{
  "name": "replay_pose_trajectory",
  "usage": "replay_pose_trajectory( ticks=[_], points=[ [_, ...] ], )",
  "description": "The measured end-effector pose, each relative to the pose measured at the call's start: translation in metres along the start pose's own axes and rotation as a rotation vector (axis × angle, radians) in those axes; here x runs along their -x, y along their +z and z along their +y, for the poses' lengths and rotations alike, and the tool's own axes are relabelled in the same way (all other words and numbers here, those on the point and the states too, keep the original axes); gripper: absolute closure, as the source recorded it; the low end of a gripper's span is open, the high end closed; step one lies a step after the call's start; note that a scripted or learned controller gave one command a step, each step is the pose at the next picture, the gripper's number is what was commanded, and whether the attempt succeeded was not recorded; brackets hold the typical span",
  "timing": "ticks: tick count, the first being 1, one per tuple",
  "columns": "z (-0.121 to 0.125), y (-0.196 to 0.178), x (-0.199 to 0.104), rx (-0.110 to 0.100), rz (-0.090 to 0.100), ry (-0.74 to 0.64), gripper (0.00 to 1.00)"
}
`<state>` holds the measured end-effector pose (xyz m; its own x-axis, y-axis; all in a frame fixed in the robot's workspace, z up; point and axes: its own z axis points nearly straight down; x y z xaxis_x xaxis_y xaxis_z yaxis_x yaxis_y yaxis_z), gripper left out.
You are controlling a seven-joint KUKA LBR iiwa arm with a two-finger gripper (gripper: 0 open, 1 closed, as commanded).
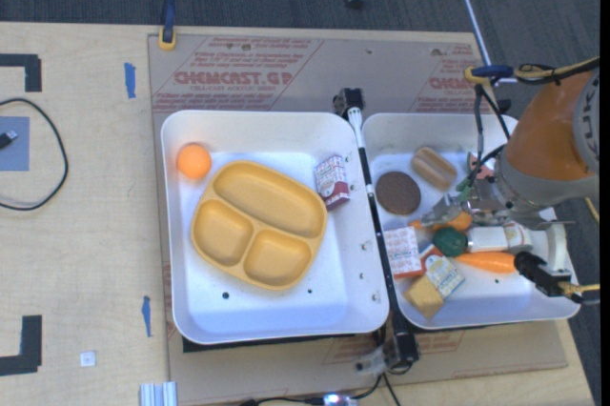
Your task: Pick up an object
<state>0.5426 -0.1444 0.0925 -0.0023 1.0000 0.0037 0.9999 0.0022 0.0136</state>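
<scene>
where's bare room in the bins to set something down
Left bin: bare floor along the front edge below the yellow tray, and between the orange ball and carton. Right bin is crowded with items under the gripper.

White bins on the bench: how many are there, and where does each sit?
2. The left bin holds a yellow divided tray, an orange ball and a small carton. The right bin adjoins it, under the gripper, crowded with toy food.
</scene>
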Motion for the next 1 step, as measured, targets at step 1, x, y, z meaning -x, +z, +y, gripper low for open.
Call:
replay_pose_trajectory(
  ticks=[1],
  points=[
    [0.0036, -0.0131, 0.0008, 0.012, -0.003, 0.001, 1.00]
  ],
)
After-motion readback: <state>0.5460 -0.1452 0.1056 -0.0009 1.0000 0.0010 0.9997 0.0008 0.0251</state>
